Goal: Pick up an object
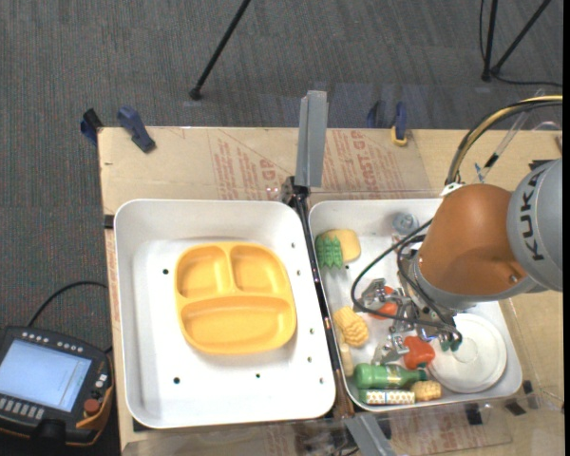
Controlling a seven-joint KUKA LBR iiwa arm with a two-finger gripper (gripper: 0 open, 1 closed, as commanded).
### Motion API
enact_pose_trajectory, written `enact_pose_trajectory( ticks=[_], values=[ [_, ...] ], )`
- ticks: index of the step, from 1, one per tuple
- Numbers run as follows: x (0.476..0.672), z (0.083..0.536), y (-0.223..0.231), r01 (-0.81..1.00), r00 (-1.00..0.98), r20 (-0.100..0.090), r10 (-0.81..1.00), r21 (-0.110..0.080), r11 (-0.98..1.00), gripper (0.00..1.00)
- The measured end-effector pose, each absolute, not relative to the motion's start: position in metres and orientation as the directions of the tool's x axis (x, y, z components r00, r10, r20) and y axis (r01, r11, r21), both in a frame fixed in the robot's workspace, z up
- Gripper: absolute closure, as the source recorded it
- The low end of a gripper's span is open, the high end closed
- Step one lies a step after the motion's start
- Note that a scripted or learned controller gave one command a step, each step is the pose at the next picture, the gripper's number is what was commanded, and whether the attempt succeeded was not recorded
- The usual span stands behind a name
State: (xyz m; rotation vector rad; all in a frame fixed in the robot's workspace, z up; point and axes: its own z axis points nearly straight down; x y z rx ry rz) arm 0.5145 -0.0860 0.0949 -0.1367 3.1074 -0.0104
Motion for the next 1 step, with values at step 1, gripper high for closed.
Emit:
enact_pose_trajectory(
  ticks=[1],
  values=[
    [0.5750,0.0880,-0.1424,-0.283,-0.959,-0.003,-0.283,0.001,0.959,0.00]
  ],
)
